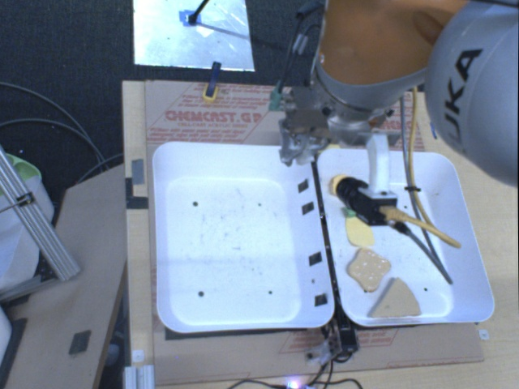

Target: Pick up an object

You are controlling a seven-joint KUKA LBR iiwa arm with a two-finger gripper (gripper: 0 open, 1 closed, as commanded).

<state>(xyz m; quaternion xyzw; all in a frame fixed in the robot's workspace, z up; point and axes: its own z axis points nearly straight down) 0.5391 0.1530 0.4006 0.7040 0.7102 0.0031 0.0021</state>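
The right bin point(462, 217) holds a flat yellow piece point(360, 233), a tan biscuit-like piece point(369, 269) and a tan wedge point(398, 301), lined up toward the bin's front. A small green bit point(349, 212) lies just behind the yellow piece. My gripper point(298, 148) hangs over the far end of the divider between the two bins, behind and to the left of these things. Nothing shows between its fingers. The big grey and orange arm covers the right bin's back edge.
The left bin point(162, 217) sits beside the right one on a cardboard sheet point(203, 116). A shiny metal plate point(190, 19) lies behind the bins, with a small blue and yellow tool point(212, 83) near it. An aluminium frame point(32, 225) stands at the left.
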